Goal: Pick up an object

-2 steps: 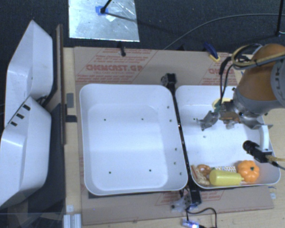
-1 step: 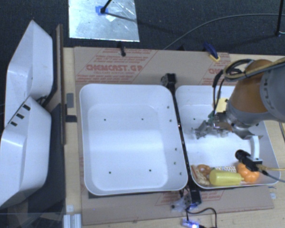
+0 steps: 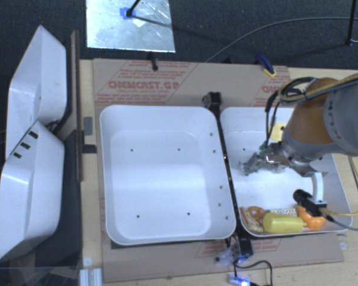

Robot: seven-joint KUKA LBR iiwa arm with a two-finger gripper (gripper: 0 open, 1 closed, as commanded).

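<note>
My gripper (image 3: pixel 258 162) hangs low over the middle of the right bin (image 3: pixel 244 124), pointing left, with bare white floor beneath it. Along that bin's front edge lies a cluster of objects: a yellow bottle-shaped object (image 3: pixel 282 223), an orange piece (image 3: pixel 314 220) to its right, a tan and orange twisted thing (image 3: pixel 253 215) to its left, and a small striped item (image 3: pixel 281 211) behind the yellow one. The cluster lies in front of the gripper and apart from it. A pale yellow object (image 3: pixel 278 131) peeks out at the back, partly hidden by the arm.
The left bin (image 3: pixel 116 115) sits beside the right one, with a black rail (image 3: pixel 225 159) between them. Spare white bins (image 3: pixel 30 154) lean off the bench at the left. A grey metal sheet (image 3: pixel 128 16) lies on the floor beyond the bench.
</note>
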